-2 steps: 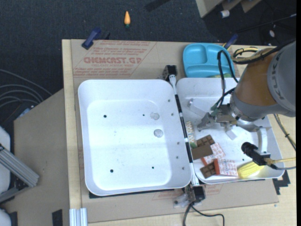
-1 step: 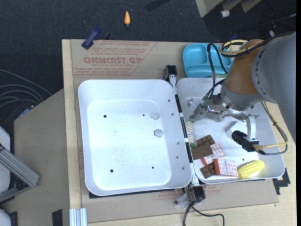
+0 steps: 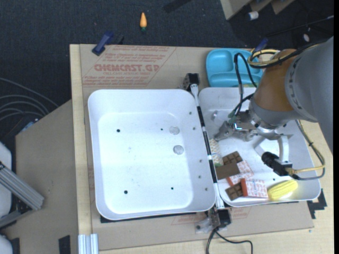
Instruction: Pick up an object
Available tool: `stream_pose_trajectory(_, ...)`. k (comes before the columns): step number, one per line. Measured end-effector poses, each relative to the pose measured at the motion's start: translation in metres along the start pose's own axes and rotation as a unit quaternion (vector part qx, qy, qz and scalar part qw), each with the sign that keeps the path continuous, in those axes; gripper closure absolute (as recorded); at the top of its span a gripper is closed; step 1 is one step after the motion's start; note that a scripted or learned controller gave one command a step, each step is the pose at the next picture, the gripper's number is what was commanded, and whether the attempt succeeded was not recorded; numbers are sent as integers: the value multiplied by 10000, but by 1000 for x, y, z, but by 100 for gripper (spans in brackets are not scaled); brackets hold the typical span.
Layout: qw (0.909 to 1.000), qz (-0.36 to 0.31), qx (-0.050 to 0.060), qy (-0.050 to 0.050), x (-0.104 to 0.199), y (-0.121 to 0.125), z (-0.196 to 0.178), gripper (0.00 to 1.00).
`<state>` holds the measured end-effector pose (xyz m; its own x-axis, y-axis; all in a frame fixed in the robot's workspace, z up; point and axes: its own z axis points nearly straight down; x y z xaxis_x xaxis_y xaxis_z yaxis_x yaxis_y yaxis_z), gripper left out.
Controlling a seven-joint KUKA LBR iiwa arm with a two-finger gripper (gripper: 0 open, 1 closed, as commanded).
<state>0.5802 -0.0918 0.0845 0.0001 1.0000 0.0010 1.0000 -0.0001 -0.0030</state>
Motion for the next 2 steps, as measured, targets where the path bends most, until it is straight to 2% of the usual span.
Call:
stream_pose_trajectory(1,10000,0,-4,1,6,-81,-100,0)
stream_pose_trajectory(2,10000,2,-12,-3,-2,-76,0,0)
